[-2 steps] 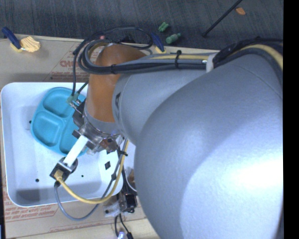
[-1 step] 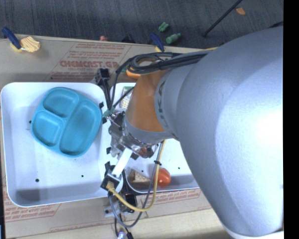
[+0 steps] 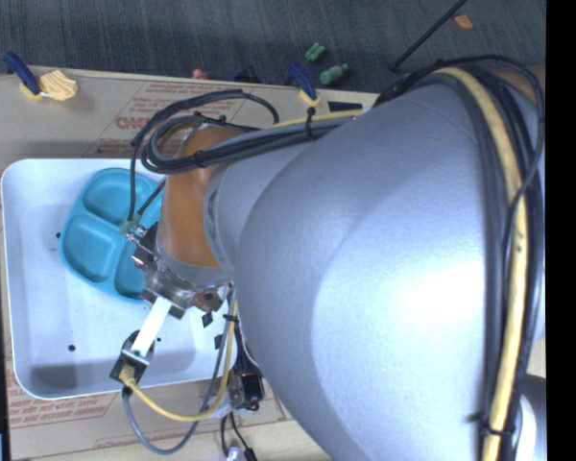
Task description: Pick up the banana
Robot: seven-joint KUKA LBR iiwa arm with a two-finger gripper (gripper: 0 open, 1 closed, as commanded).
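hovering low over white bin [image 3: 38,305], wrist by blue divided dish [image 3: 91,233]; cannot tell whether jaws open or closed. banana hidden, probably under grey arm [image 3: 384,257]. seems approach step; next calls for settling across fruit's width, then closing.

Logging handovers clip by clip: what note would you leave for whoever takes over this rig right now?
Pincer: over the left bin, at the right edge of the blue divided tray; whether it grips anything cannot be told.
Banana: hidden; the arm covers the right bin and part of the left.
Done: no pickup confirmed.
Left: find the banana, grasp it, lift it.
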